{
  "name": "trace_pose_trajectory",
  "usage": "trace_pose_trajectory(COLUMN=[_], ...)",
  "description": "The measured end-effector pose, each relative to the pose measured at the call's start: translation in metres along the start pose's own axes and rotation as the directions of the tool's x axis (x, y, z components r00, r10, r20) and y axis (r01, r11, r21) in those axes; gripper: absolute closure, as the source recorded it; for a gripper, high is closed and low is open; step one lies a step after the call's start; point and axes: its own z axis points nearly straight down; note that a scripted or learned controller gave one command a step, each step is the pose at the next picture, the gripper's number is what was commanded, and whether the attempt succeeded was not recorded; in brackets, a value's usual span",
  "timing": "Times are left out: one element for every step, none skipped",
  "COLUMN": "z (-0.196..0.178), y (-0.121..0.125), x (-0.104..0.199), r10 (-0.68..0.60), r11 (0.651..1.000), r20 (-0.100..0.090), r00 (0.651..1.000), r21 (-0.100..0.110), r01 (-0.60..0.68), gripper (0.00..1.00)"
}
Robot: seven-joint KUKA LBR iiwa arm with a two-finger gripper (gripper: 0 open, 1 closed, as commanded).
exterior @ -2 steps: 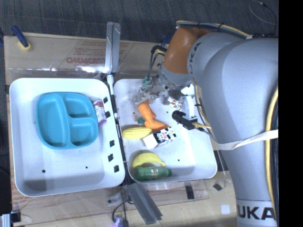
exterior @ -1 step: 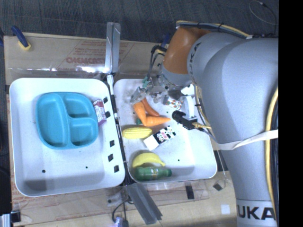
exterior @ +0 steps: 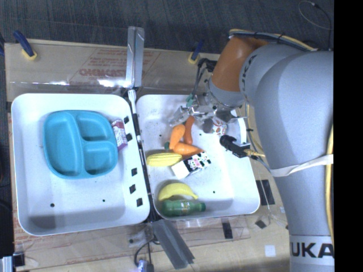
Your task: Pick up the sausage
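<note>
The sausage point(exterior: 189, 130), a slim orange-red stick, stands steeply in the upper middle of the right bin point(exterior: 238, 186). Its lower end rests by an orange carrot point(exterior: 177, 135) and a second orange piece point(exterior: 186, 149). My gripper point(exterior: 191, 113) hangs right over it, coming in from the right under the grey arm. The sausage's upper end sits between the two metal fingers point(exterior: 182, 110), which are closed on it.
Below the sausage lie a yellow corn-like piece point(exterior: 164, 159), a white block with black marks point(exterior: 193, 164), a yellow fruit point(exterior: 176, 192) and a green bottle point(exterior: 182, 207). The left bin point(exterior: 34, 208) holds a blue divided tray point(exterior: 80, 142) and a small purple packet point(exterior: 119, 134).
</note>
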Motion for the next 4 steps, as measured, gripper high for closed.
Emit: trace_pose_trajectory(z=[-0.003,0.002,0.000,-0.011], y=[0.008,0.003,-0.001,0.000], x=[-0.004,0.013,-0.042,-0.040], r10=[0.227,0.309,0.249,0.242], r11=[0.974,0.951,0.969,0.970], r20=[-0.010,0.006,0.007,0.007], r00=[0.974,0.951,0.968,0.970], r21=[-0.007,0.004,-0.002,-0.001], r01=[-0.227,-0.309,-0.249,-0.242], gripper=[0.00,0.00,0.00,1.00])
